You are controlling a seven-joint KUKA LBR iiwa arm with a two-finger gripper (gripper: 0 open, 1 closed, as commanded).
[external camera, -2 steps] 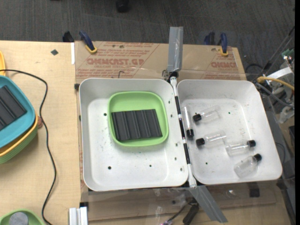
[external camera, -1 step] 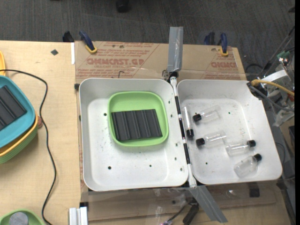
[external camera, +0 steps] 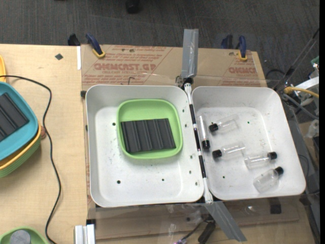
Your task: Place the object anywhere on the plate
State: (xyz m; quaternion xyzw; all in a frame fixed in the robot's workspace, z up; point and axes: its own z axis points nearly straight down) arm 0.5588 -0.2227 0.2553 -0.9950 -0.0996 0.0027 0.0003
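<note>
5 clear vials are lying loose in the right bin (external camera: 284, 111), nearest one (external camera: 267, 179) sitting by the front wall, others (external camera: 231, 151) spreading toward the divider. Green plate (external camera: 175, 111) is waiting in the left bin beyond. Claw state: cannot tell; judging best approach is gripping 1 vial across its body, clear of neighbours.

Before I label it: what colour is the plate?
Light green plate, seen in the camera view.

Bench (external camera: 40, 187) w/ two white bins (external camera: 101, 187) (external camera: 284, 182), cardboard (external camera: 127, 62), black cable (external camera: 51, 151).
</note>
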